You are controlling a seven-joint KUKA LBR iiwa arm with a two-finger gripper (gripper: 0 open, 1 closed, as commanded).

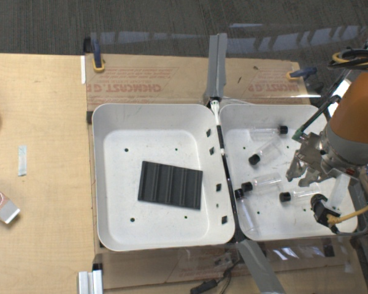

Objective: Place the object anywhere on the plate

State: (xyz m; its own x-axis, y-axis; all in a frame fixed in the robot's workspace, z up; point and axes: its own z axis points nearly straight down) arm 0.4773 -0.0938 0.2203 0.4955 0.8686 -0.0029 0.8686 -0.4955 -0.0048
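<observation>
While over vials [267,182], gripper [299,170], plate [170,185] left

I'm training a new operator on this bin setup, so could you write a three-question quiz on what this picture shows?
1. True or false: the dark ribbed plate lies in the left bin.
2. Which bin holds the clear vials with black caps? A) left bin B) right bin C) neither
3. Fill in: the claw is over the ____ bin.

Key:
1. True. The plate lies flat near the middle of the left bin's floor.
2. B. The vials lie scattered on the right bin's floor.
3. Right. The arm reaches in from the right, and its claw is above the vials.
</observation>
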